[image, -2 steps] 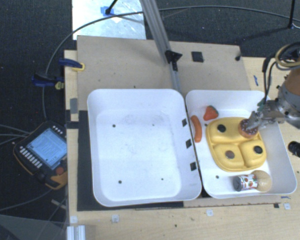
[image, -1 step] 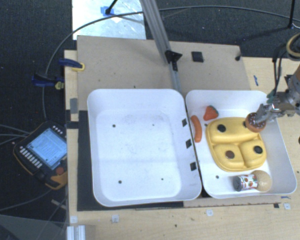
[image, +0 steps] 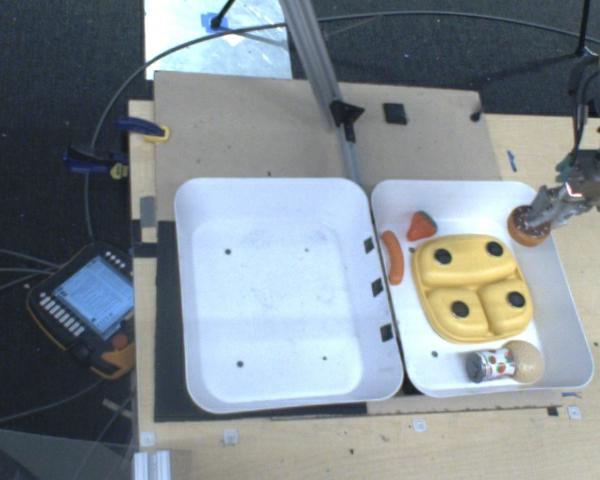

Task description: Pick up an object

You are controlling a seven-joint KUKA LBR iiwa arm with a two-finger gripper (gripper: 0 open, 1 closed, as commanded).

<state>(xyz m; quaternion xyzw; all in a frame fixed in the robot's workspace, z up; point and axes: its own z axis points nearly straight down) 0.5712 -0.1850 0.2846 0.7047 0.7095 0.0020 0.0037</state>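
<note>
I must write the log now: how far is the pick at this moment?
Done: the gripper is down at the right bin's far right corner, at a brown round object. In hand: nothing that the view proves; whether it grips is unclear. Left: closing on an object and lifting it. The yellow block, orange stick, red piece and small can lie in the bin.

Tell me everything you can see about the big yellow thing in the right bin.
The yellow tray looks like moulded plastic, glossy, with four rounded lobes, each bearing a dark spot. It lies flat, slightly turned, mid right bin. An orange sausage-shaped piece lies just left of it, a small can just below; contact is unclear.
</note>
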